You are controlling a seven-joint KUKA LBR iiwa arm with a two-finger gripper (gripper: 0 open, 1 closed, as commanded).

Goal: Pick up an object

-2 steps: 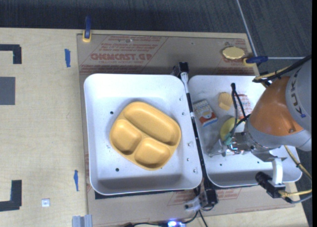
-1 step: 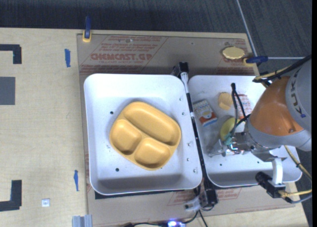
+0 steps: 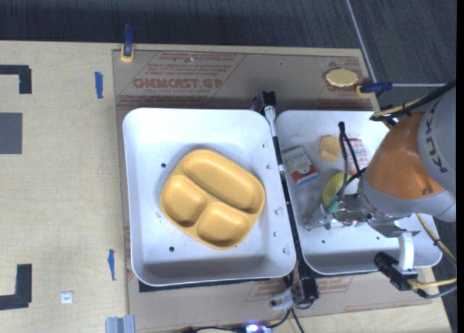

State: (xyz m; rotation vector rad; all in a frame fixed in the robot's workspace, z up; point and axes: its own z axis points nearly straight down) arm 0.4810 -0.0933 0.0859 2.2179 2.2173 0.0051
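Lying upside down well to the left of the gripper, a yellow divided tray (image 3: 212, 197) fills the middle of the left bin (image 3: 145, 136); its three rounded humps face up and its rim rests on the white floor. A black bar (image 3: 279, 172) runs between the two bins. Past it, in the right bin (image 3: 312, 255), a small white packet with red and blue print (image 3: 299, 164) lies up and to the left of the gripper. Closer in, a yellow-green piece, perhaps a banana (image 3: 332, 187), lies just above the gripper (image 3: 328, 217), so near that contact cannot be judged. A pale yellow lump (image 3: 330, 149) sits farther up, partly crossed by a dark cable (image 3: 346, 151). The gripper itself is low over the bin floor, a blur of grey metal; whether it is spread or closed cannot be told, and nothing is clearly seen caught in it. To its right the arm's orange band (image 3: 406, 161) and grey wrist hide much of the bin, and the arm is cut off at the frame's edge. A tan disc (image 3: 341, 77) lies on the cardboard far above.
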